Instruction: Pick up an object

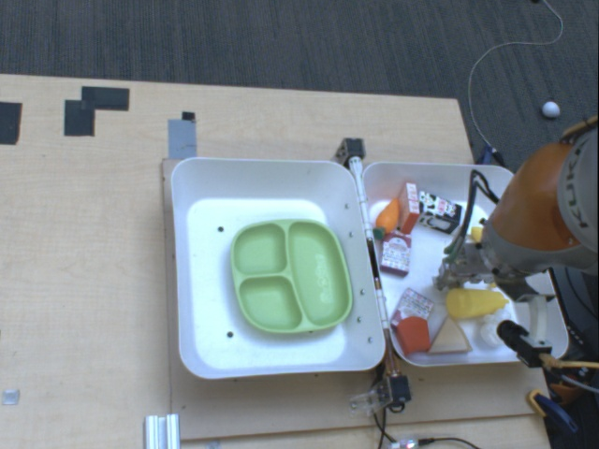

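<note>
While arm hangs over right bin [524, 358], jaws [459, 274] sit low beside yellow object [475, 301]; cannot tell their state. Red packet [397, 252], orange piece [387, 216] nearby; labels unreadable. Green divided plate [290, 276] in left bin [187, 251].

A: Was any writing legible?

B: No. A small red-and-white packet [397, 253] and a black-and-white carton [437, 210] in the right bin [426, 173] carried printing, but it was too small and blurred to read.
</note>
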`<state>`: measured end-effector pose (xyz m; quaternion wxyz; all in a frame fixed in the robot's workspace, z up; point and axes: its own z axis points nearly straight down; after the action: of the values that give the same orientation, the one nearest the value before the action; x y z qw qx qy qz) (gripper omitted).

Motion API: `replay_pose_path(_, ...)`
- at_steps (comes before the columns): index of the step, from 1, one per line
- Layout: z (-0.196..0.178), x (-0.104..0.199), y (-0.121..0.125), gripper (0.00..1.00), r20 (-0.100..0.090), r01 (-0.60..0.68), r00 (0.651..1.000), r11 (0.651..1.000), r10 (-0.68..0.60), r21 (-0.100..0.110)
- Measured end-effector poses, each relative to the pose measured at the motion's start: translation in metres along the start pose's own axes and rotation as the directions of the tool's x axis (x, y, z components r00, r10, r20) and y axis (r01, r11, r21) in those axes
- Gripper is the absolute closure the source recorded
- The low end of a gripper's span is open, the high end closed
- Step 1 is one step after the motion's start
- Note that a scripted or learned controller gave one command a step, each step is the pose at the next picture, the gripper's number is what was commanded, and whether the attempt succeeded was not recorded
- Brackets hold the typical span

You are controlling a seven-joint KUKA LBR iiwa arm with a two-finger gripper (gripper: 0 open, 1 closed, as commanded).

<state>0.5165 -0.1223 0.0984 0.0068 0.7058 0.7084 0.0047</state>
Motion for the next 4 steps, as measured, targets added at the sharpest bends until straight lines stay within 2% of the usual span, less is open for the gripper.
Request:
replay_pose_path(1,-0.086,0.046,0.078,1.0,-0.003,0.001,1.0,1.0,-0.001,0.012)
replay_pose_path(2,-0.085,0.045,0.078,0.0,-0.003,0.002,1.0,1.0,-0.002,0.013)
replay_pose_path(3,0.004,0.006,-0.019,0.0,-0.001,-0.001,1.0,1.0,0.001,0.005)
replay_pose_path(4,0.007,0.035,-0.022,0.0,0.005,-0.004,1.0,1.0,0.004,-0.011)
